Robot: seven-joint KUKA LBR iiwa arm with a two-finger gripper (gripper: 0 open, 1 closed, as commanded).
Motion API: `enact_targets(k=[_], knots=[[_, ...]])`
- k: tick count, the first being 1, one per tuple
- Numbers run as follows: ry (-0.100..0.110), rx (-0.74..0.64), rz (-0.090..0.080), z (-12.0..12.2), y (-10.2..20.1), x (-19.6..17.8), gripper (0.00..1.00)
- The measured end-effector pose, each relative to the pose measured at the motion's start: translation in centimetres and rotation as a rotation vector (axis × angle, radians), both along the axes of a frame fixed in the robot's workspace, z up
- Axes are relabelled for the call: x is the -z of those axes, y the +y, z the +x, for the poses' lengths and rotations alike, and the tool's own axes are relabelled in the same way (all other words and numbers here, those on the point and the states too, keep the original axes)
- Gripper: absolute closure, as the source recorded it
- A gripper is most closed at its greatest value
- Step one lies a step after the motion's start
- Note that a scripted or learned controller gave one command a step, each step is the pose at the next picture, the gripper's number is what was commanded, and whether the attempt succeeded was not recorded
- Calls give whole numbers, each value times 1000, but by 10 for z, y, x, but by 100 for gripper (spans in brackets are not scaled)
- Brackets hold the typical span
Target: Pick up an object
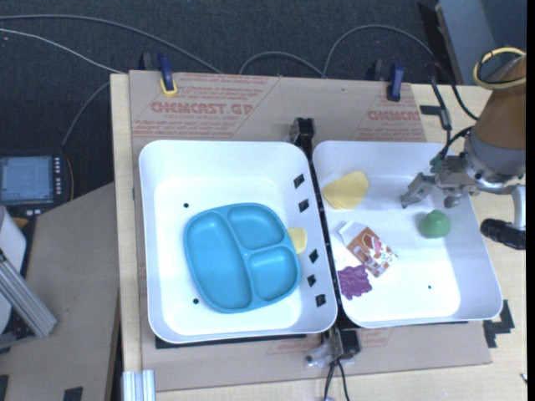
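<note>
In the right bin (468,303) lie a green ball (434,224), a pale yellow lump (345,190), a small printed packet (369,250) and a purple grape bunch (354,281). My gripper (433,197) hangs over the bin's upper right part, just beyond the green ball. Its fingers are spread open and nothing sits between them. The arm's orange band (505,115) rises at the right edge.
The left bin (159,190) carries a blue divided tray (241,256) with a small yellow piece (297,240) at its right side. A black clip strip (308,224) runs between the bins. Two clamps (167,80) hold the board at the back.
</note>
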State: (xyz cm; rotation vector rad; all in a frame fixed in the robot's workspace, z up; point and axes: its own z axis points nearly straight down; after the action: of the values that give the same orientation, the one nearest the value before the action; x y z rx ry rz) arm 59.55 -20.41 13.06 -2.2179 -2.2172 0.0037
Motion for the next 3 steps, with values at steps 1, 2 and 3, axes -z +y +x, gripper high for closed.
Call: enact_targets(k=[1, 2, 3], knots=[[-7, -1, -1, 2, 0, -15, 100], [-12, -2, -4, 12, 4, -65, 100], [-11, -2, -4, 10, 8, -110, 100]])
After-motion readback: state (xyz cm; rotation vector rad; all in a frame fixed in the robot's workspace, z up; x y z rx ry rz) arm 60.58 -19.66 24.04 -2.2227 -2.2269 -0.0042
